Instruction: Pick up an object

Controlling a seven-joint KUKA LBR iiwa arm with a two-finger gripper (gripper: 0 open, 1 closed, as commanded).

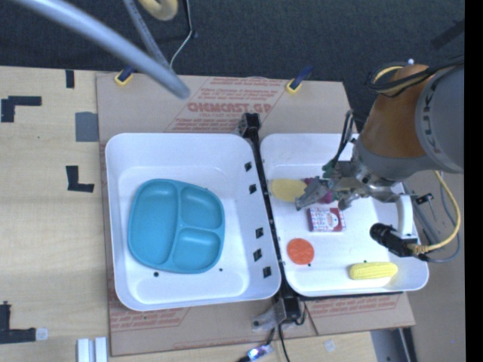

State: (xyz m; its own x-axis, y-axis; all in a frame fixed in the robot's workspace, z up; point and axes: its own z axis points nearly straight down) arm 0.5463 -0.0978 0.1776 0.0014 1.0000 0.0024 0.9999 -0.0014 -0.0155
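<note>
In the right bin (302, 277) lie a yellow oval piece (285, 189), a red and white packet (325, 219), an orange disc (300, 251) and a yellow corn cob (373, 271). My gripper (318, 194) hangs low over this bin, just above the packet and right of the yellow oval piece. Its grey fingers (309, 197) point left and down. A small purple thing shows beside them; whether it is held I cannot tell.
The left bin (128, 277) holds a blue divided plate (176, 225). A black divider with clips (260, 202) runs between the bins. A grey pole (90, 29) crosses the upper left. Cables and a black fitting (392, 238) hang at the right bin's right side.
</note>
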